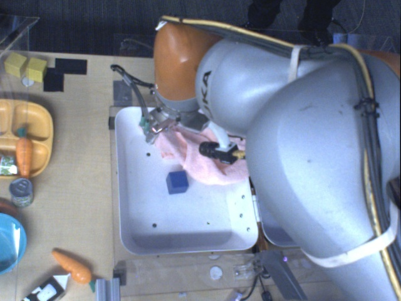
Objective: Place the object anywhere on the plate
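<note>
**A:** How much room is there in the bin (pixel 128 187)?

**B:** Its near half lies bare. The arm (pixel 282 118) covers the far right corner and reaches down to the far left corner.

**A:** What's inside?

**B:** One blue cube (pixel 178 182), small and solid-coloured, near the middle, touching the near edge of one crumpled pink cloth (pixel 200 158). The pincer (pixel 150 129) sits just beyond it, near the far wall; I cannot tell how it stands.

**A:** And outside?

**B:** On the tabletop (pixel 81 168): two carrots (pixel 73 266), one yellow tray (pixel 37 124), one tin (pixel 20 192), one blue plate (pixel 7 243) at the left edge.
</note>
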Controlling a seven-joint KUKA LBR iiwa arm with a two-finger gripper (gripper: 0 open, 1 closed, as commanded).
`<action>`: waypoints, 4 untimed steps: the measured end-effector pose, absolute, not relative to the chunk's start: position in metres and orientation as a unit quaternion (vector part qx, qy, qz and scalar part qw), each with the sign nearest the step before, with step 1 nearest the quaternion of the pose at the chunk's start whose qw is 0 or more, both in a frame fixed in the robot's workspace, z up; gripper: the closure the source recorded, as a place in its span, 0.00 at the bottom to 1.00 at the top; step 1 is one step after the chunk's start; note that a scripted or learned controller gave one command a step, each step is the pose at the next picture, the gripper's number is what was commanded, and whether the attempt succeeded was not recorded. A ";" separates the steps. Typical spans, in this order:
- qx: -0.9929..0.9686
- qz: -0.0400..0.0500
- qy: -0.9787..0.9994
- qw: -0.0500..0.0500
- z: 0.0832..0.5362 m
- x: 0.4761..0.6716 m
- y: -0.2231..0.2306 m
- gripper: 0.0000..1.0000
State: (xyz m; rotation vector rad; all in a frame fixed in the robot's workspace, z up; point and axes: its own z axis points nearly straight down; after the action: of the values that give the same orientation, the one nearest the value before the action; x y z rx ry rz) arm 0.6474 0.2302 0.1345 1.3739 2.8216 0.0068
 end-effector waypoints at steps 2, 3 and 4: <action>0.309 0.002 0.951 0.003 0.134 0.612 0.141 1.00; 0.322 0.004 0.947 0.003 0.092 0.604 0.217 1.00; 0.510 0.003 0.860 0.003 0.149 0.607 0.136 1.00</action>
State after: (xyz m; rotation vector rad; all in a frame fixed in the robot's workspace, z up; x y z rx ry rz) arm 0.6067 0.1364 0.1491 1.5996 2.6970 0.0099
